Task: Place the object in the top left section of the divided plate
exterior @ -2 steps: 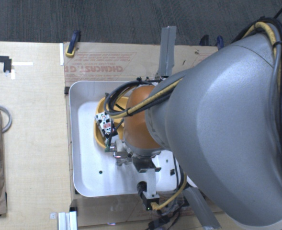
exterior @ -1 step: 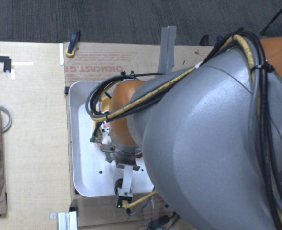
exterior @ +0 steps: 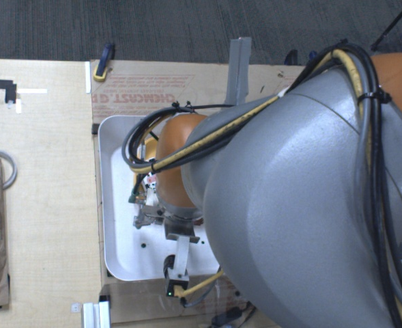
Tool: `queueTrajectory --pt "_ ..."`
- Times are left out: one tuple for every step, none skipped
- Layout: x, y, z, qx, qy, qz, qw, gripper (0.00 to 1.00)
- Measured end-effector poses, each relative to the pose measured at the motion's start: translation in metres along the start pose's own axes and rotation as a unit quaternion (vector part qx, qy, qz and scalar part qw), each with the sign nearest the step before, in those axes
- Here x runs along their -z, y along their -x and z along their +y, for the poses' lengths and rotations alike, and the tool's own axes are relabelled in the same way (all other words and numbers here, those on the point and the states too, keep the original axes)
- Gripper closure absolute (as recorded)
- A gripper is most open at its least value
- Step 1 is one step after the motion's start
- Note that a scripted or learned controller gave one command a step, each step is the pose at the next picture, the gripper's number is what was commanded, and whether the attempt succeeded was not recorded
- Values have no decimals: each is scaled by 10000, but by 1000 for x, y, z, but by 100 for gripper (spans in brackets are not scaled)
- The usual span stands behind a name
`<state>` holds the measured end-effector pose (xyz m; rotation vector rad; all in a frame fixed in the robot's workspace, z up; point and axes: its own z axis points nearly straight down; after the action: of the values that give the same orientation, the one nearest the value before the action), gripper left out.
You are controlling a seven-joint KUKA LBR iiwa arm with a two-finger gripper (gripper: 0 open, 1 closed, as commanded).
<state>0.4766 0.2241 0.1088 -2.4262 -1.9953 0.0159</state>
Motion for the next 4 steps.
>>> queueTrajectory --pt "-21 18 22 714 -58 3 9974 0" --pt "-17 22 23 696 -85 -39 9975 100" --pt "29 -12 47 1414 5 2 9900 100" --pt "103 38 116 2361 15 5 9717 100"
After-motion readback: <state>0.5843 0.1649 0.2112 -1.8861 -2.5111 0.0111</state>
